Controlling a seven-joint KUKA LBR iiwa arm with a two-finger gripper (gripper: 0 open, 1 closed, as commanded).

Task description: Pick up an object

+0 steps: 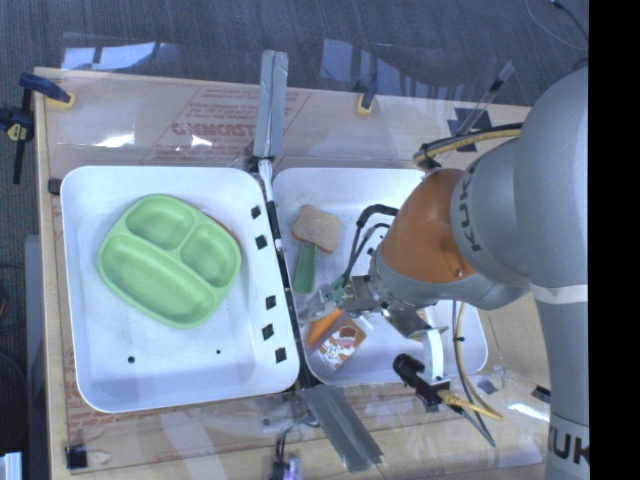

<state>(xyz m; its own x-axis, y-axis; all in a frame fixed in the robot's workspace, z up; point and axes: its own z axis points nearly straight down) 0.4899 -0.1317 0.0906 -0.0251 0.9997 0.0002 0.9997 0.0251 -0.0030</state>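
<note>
The right bin holds a tan sponge-like block, a green stick-shaped object, an orange carrot-like piece and a small printed packet. My gripper reaches down into this bin from the right, under the orange wrist band, just above the carrot piece and packet. The wrist hides most of the gripper.
The left bin carries a green divided plate. A ridge with black clips separates the two bins. The arm's grey body covers the right bin's right side. Cables hang near the bin's front right corner.
</note>
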